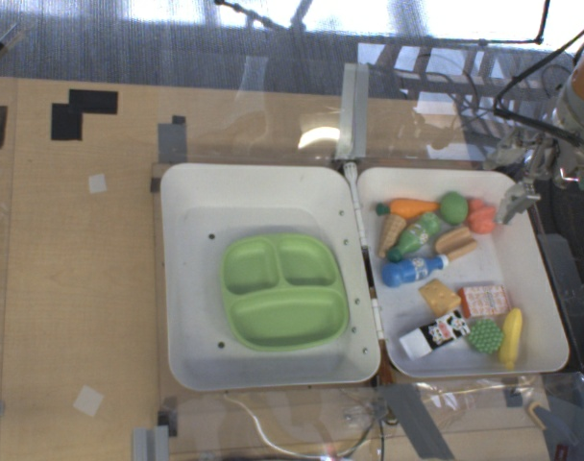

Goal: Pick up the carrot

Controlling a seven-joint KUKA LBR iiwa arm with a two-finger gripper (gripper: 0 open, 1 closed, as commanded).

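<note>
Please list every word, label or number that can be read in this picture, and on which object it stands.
No text can be read.
Black-and-white carton: printed pattern, too blurred to read.
Red-and-white box: print too small to read.
Blue bottle: no legible label.

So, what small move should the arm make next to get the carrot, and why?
Probably move the gripper leftward along the back of the right bin, until it is above the carrot. The gripper now sits near that bin's right back corner with nothing between its fingers, while the carrot lies near the left back part, beside a green ball and an ice cream cone.
</note>
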